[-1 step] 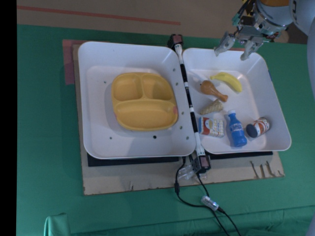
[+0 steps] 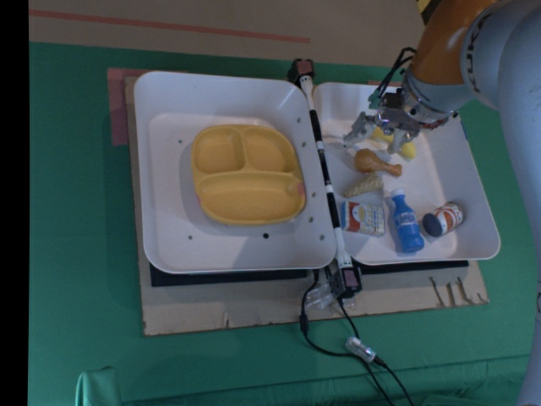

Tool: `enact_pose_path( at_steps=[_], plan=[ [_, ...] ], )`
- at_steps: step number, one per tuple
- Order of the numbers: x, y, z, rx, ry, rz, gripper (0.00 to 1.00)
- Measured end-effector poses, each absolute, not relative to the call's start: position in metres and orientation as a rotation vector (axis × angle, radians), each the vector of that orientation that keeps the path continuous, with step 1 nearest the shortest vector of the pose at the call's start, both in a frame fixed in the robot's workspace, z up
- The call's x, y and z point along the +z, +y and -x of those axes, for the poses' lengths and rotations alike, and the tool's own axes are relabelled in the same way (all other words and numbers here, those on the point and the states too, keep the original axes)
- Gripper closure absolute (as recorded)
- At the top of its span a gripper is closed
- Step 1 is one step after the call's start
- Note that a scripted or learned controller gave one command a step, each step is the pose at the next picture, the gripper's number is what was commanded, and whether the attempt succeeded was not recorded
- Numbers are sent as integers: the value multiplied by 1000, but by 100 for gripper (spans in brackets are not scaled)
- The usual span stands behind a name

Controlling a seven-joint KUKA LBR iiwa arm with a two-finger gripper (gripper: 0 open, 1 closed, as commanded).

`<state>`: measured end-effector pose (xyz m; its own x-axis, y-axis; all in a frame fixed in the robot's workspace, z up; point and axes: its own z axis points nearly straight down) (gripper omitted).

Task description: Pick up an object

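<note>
one grey arm [image 2: 499,32] w/ orange band enters from upper right of frame; gripper [image 2: 379,131] sits over upper part of the right bin [image 2: 473,193], fingers spread fairly wide, pointing down-left, nothing seen between them; yellow item [image 2: 407,149] just beside/partly under the gripper on its right side, shape unclear, partly hidden; chicken drumstick toy [image 2: 375,162] lies just below the gripper, apart from the fingertips as far as i can tell; pale cone-like piece [image 2: 362,185] below the drumstick, near bin's left wall; flat red/white packet [image 2: 363,217] lower left of right bin; blue bottle [image 2: 406,222] lying just right of the packet, cap toward top; small can [image 2: 443,219] w/ red/white label on its side at right of the bottle, dark end facing left; left bin [image 2: 161,227] at centre-left of frame holds a yellow divided tray [image 2: 247,176], 3 compartments, sitting flat near bin's middle; black divider strip [image 2: 325,176] runs btw the two bins; bins rest on cardboard sheet [image 2: 254,311] on green cloth [image 2: 76,227]; cables [image 2: 355,349] trail off lower centre
</note>
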<state>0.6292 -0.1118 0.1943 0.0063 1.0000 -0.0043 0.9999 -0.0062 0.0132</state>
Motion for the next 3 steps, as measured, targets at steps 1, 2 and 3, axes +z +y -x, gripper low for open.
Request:
enact_pose_path(
  at_steps=[1,2,3],
  plan=[
    [188,-111,-576,16,2199,-2213,0],
    [188,-111,-576,17,2199,-2213,0],
    [204,-114,-579,25,2183,-2210,100]
  ],
)
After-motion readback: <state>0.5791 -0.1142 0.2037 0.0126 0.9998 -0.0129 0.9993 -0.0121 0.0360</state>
